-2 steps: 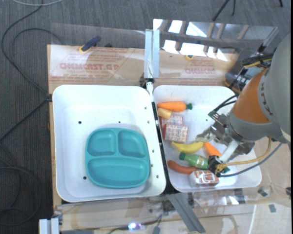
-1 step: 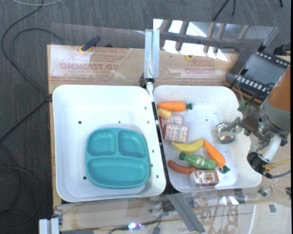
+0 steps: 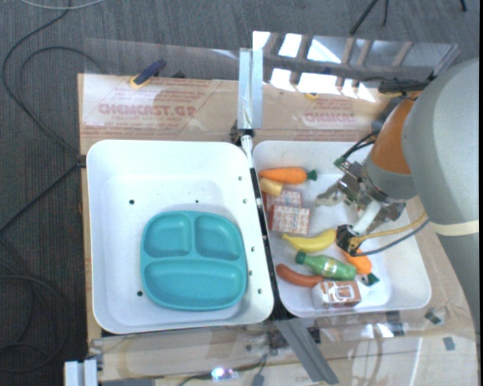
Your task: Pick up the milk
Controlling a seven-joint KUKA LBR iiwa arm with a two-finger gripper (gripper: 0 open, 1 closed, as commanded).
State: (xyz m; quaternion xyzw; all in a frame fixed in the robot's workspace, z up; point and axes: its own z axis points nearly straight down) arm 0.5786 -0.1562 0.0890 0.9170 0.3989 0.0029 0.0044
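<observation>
Well, milk carton (image 3: 338, 294) lies at btm of right bin (image 3: 406, 296), lower right of frame, just under green bottle (image 3: 326, 265). Gripper (image 3: 348, 190) is up-right of banana (image 3: 310, 240), apart from milk; can't tell if wide or narrow.

Glossy white plastic bins (image 3: 177, 155); matt teal plastic tray (image 3: 195, 260).

Bright, even light; strong glare on the clear panel (image 3: 346, 59) (window-like patches), and the near arm (image 3: 455, 151) looks soft, unfocused.
</observation>
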